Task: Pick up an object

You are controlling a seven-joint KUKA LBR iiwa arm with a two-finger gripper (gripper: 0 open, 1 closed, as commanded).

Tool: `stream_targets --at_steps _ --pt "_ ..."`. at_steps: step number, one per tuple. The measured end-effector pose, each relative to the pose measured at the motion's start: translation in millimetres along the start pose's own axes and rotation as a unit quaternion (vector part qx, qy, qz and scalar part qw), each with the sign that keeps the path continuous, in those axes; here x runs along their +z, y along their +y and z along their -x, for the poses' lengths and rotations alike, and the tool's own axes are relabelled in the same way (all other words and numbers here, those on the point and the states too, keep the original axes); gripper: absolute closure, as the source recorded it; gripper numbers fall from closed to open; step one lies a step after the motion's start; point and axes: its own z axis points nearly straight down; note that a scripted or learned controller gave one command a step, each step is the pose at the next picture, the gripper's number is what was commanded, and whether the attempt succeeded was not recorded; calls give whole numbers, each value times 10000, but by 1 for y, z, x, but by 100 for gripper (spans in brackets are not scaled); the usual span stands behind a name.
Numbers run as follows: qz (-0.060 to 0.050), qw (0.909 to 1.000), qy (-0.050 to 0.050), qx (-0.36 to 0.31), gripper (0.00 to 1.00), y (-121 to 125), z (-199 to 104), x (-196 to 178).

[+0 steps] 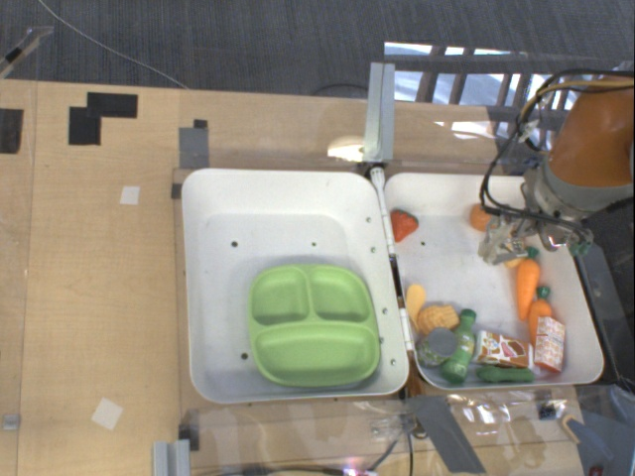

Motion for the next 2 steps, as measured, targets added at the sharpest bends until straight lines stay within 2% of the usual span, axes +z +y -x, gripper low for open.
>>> stream_targets --at_steps 1,2 --pt "-51 9128 -63 -4082 100 53 -5 24" --pt "-77 9108 -113 -4126 100 73 63 -105"
